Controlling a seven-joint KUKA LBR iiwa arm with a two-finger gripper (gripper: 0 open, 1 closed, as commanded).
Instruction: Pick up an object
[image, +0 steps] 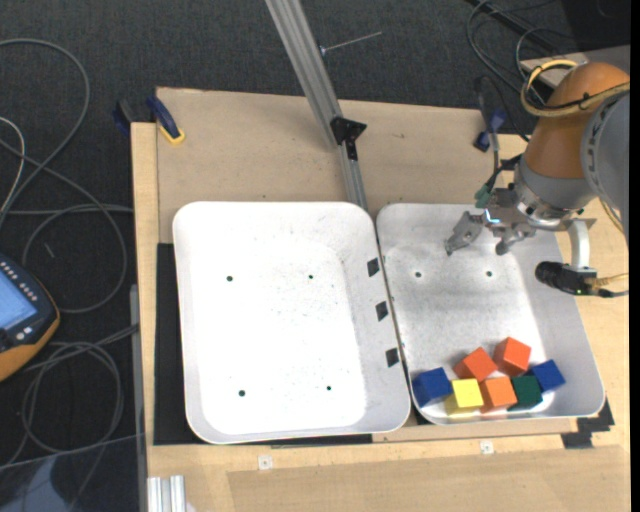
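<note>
Wooden bench (260, 140), two white bins (270, 320), dark carpet, cables; gripper (487, 238) spread, nothing held

- The table (260, 150) looks like pale, matt wood or board.
- Both bins, left (200, 300) and right (560, 330), look like smooth white plastic, speckled with dark flecks.
- The blocks (490, 378) are smooth and brightly coloured.
- The slanting rail (318, 90) looks like grey metal.
- The tool (487, 232) shows dull grey metal.
- The floor (70, 60) looks like dark, rough carpet.

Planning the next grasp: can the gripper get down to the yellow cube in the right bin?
Probably yes: the open gripper hovers above the bin's far end, though orange cubes crowd the yellow cube.
</note>
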